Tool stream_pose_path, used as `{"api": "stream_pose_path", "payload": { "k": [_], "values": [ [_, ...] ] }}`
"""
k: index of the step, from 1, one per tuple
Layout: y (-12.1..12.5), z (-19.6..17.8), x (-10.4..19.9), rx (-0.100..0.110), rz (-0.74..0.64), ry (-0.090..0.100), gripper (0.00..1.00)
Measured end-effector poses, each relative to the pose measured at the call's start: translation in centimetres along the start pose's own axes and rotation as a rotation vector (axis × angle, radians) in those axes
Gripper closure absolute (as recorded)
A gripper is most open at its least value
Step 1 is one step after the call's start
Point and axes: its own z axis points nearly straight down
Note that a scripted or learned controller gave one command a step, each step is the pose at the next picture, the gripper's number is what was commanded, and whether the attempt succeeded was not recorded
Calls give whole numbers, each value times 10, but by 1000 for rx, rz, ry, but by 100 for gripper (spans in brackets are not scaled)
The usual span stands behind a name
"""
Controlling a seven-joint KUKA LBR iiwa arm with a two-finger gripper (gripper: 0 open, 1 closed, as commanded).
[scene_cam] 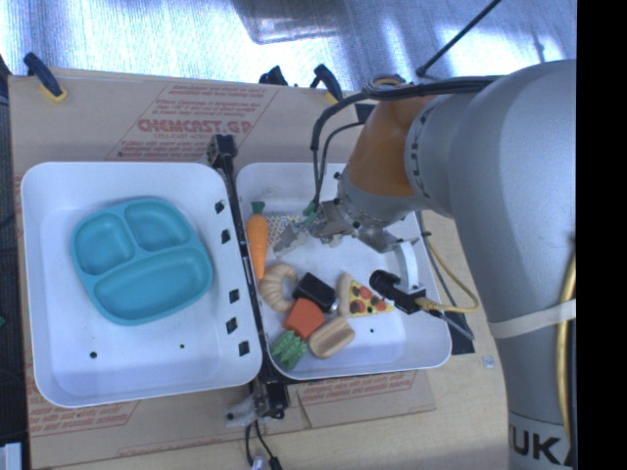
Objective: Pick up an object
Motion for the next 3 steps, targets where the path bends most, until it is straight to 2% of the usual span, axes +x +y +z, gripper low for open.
{"api": "stream_pose_path", "payload": {
  "k": [1, 2, 3],
  "values": [
    [17, 17, 5, -6, 25, -10, 0],
    [17, 8, 7, -6, 21, -7, 100],
    [17, 7, 5, -6, 22, -11, 0]
  ]
}}
